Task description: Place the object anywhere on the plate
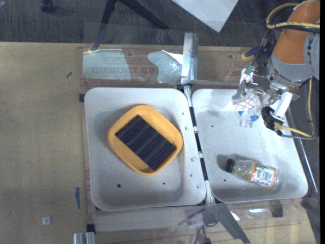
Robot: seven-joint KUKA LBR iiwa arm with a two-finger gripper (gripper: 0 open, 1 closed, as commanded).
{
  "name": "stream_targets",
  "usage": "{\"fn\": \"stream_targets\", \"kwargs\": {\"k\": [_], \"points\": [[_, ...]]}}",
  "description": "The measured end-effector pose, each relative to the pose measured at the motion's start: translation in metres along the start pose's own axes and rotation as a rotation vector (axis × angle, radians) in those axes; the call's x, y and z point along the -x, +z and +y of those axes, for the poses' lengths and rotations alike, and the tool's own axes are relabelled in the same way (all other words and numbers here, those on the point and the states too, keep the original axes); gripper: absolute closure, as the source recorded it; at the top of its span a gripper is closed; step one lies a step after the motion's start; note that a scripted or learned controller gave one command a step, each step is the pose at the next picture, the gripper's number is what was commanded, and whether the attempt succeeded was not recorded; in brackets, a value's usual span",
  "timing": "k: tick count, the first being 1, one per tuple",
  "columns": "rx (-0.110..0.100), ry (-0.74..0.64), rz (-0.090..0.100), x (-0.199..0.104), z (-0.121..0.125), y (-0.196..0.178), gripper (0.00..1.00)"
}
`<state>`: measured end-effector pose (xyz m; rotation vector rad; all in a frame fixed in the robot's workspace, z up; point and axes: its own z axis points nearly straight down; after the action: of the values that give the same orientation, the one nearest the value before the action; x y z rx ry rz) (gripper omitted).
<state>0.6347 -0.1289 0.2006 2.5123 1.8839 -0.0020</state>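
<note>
hand (250,105) over the right bin (299,184) (grip state unclear) — bottle (252,171) lying apart, plate (144,145) left.

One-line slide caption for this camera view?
Arm's tool over the right bin, a clear crumpled object at it; bottle lies below; yellow plate in left bin.

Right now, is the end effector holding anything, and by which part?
Cannot be told: the end effector sits over a clear crumpled object; the grip is unclear. The bottle lies untouched.
</note>
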Motion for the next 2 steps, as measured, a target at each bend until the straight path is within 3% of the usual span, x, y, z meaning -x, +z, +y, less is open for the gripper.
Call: {"fn": "stream_targets", "kwargs": {"k": [1, 2], "points": [[-0.001, 0.075, 0.001, -0.0724, -0.0193, -0.0490, 1.00], [-0.001, 0.071, -0.002, -0.0736, -0.0193, -0.0582, 1.00]]}}
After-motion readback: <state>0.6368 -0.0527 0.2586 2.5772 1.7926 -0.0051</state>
